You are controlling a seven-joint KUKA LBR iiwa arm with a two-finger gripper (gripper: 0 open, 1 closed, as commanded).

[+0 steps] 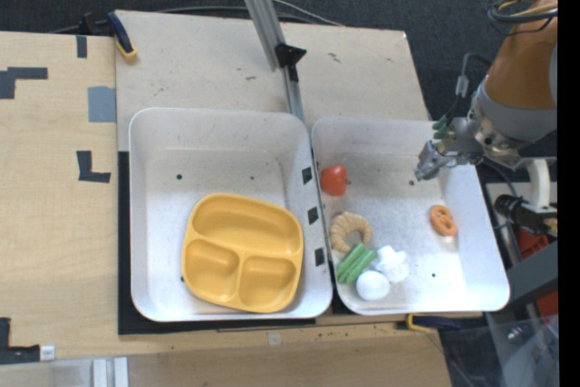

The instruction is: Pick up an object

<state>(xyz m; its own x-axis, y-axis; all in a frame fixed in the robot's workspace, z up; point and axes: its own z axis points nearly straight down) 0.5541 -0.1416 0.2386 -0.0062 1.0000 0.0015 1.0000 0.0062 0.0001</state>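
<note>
The right bin [471, 285] holds a red tomato-like ball [333, 179] near its left wall, a tan ring-shaped pastry [348, 229], a green pod [355, 262], a white ball [372, 285] with a white lump [392, 261] beside it, and a small orange pretzel-shaped piece [442, 219] at the right. My gripper [428, 168] hangs over the upper right part of this bin, above bare bin floor, some way up from the orange piece. Nothing shows between its fingers.
The left bin [149, 195] carries a yellow divided plate [243, 252]. A metal pole [263, 4] slants across the bench behind the bins. Cables and black mounts sit off the bench's right edge.
</note>
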